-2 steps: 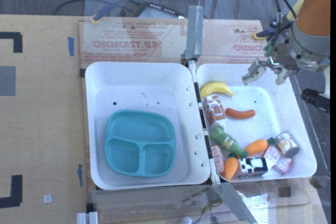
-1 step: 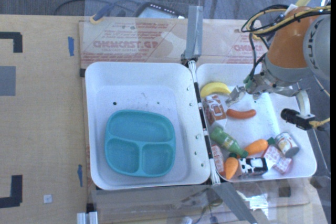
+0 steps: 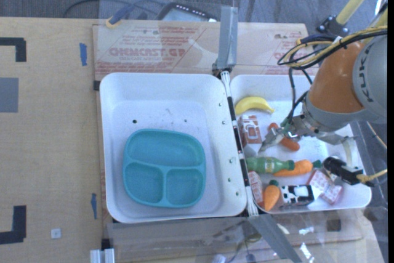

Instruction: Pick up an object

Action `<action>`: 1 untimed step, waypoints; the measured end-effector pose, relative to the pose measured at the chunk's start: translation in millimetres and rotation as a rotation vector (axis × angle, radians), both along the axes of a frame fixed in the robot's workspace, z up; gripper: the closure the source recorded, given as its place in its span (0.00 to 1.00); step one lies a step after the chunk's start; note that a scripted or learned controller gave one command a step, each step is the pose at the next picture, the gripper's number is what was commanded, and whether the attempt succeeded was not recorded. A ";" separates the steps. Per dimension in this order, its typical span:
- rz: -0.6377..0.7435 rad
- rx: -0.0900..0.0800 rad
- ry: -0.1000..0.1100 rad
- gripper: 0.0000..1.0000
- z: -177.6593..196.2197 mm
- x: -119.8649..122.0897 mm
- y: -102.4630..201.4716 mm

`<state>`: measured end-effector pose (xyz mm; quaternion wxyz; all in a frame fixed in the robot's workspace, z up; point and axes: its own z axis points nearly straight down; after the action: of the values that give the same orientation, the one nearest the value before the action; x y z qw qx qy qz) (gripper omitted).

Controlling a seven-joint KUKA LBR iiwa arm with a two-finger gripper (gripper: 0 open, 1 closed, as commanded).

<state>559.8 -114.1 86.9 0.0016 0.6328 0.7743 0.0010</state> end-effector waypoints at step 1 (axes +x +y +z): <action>-0.003 0.000 -0.005 1.00 11.2 1.5 -0.6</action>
<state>561.3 -114.8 98.1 0.0035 0.6338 0.7735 0.0028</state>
